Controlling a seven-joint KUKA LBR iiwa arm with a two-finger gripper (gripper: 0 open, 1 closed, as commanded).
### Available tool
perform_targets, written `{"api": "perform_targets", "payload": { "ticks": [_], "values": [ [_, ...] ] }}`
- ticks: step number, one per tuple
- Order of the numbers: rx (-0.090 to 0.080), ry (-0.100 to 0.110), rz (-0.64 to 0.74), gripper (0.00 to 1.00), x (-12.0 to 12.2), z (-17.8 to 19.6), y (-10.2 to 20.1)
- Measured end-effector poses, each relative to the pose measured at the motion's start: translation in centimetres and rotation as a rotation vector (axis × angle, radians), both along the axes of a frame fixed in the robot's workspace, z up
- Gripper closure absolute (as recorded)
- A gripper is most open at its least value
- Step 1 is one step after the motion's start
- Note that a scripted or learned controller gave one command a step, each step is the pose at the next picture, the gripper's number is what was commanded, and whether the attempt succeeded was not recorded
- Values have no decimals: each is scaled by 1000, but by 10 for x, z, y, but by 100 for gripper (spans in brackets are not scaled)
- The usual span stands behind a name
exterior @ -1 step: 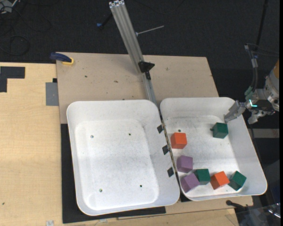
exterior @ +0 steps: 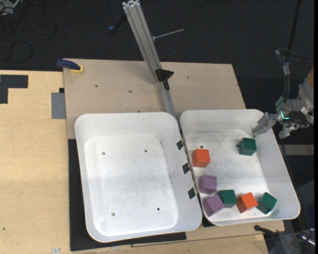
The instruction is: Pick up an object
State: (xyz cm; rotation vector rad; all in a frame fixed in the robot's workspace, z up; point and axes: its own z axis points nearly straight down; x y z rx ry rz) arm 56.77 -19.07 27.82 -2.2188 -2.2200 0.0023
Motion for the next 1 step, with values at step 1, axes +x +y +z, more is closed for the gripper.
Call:
{"api": "perform_targets", "payload": {
  "ticks": [1],
  "values": [
    [2, 5, -1, 0, -11, -54, 2]
  ]
}}
